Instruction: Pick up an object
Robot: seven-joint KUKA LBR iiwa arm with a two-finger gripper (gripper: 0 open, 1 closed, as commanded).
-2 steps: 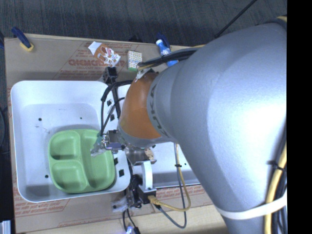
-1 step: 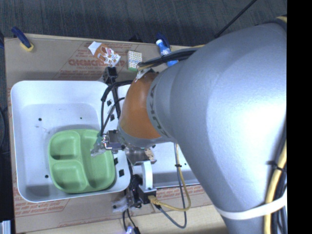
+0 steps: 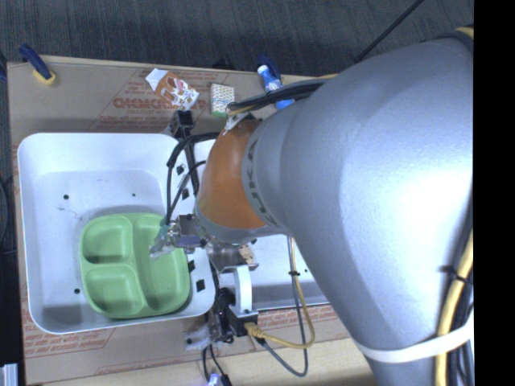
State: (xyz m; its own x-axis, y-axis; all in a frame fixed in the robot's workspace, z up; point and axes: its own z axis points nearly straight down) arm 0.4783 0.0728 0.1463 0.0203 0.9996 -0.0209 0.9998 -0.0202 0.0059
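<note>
A light green divided tray (image 3: 121, 268) lies flat in the near part of the left white bin (image 3: 36, 183). My gripper (image 3: 166, 240) hangs over the tray's right edge, close to the wall between the two bins. The orange band (image 3: 229, 187) and the grey arm (image 3: 370, 191) rise right behind it and hide the wrist. Nothing can be seen held by the gripper.
The arm covers nearly all of the right bin (image 3: 278, 296); only a strip of its near wall shows. Both bins rest on a cardboard sheet (image 3: 113, 103) with blue clamps (image 3: 38, 64) at its far edge. Cables (image 3: 282, 344) loop near the front edge.
</note>
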